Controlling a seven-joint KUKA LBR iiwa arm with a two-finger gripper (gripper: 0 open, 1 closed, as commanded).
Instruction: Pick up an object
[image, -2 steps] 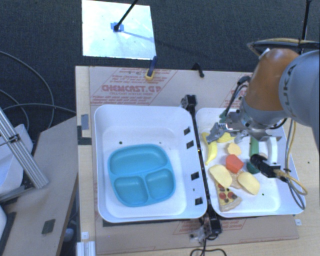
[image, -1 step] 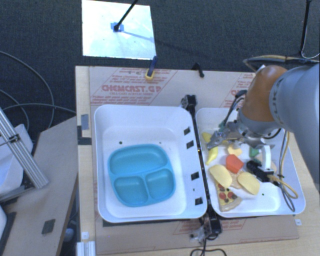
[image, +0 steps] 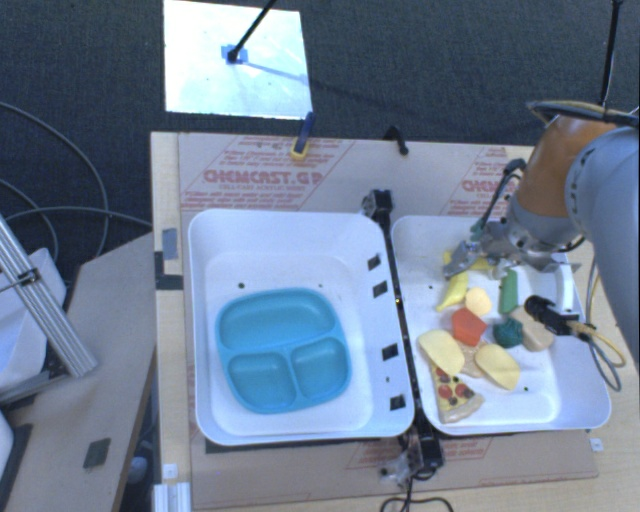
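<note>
The right bin (image: 585, 400) holds several toy foods. My gripper (image: 463, 261) hangs low over its back part, reaching in from the right. Just below the gripper lies a yellow banana (image: 453, 292), and a small yellow piece (image: 484, 266) lies partly under the gripper. Nearer the front sit a pale yellow chunk (image: 479, 301), a red block (image: 468, 326), a green stick (image: 510, 290) and a teal piece (image: 508, 333). A pizza slice (image: 456, 393) and two yellow pieces (image: 441, 350) (image: 497, 365) lie at the front. I see nothing held in the gripper.
The left bin (image: 290, 235) holds a blue divided tray (image: 283, 348). A black divider (image: 392, 300) runs between the two bins. A tan piece (image: 538, 338) lies at the right of the pile. The grey arm (image: 590, 180) fills the upper right.
</note>
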